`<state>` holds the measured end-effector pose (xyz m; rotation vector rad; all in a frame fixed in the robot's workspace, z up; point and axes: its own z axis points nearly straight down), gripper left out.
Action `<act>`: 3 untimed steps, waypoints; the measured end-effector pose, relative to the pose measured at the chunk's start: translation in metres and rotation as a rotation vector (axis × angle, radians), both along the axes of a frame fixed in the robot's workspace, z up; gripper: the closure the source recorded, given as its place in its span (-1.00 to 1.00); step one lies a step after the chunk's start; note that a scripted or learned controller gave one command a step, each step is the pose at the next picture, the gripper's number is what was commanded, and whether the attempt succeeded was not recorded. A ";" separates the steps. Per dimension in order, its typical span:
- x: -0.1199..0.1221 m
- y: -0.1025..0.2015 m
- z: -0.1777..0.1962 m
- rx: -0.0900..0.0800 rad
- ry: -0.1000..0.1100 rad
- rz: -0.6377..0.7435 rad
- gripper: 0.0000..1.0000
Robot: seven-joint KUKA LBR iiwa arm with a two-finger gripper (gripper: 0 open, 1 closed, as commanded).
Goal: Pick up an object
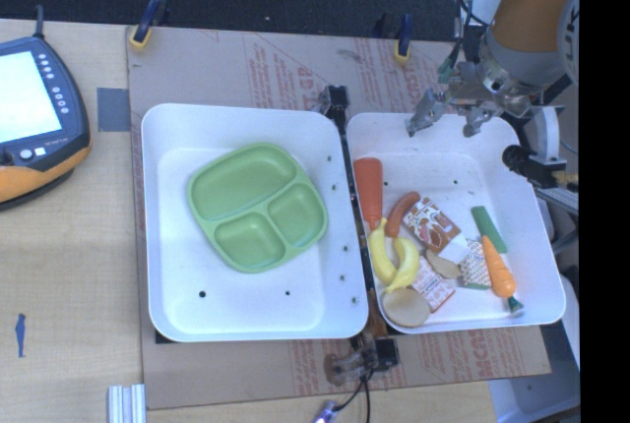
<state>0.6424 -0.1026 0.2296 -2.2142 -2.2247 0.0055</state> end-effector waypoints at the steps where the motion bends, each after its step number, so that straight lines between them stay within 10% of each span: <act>1: -0.075 -0.017 -0.070 -0.001 0.002 0.000 -1.00; 2: -0.140 -0.033 -0.138 0.000 0.000 0.000 -1.00; 3: -0.068 0.006 -0.138 0.000 -0.001 0.003 -1.00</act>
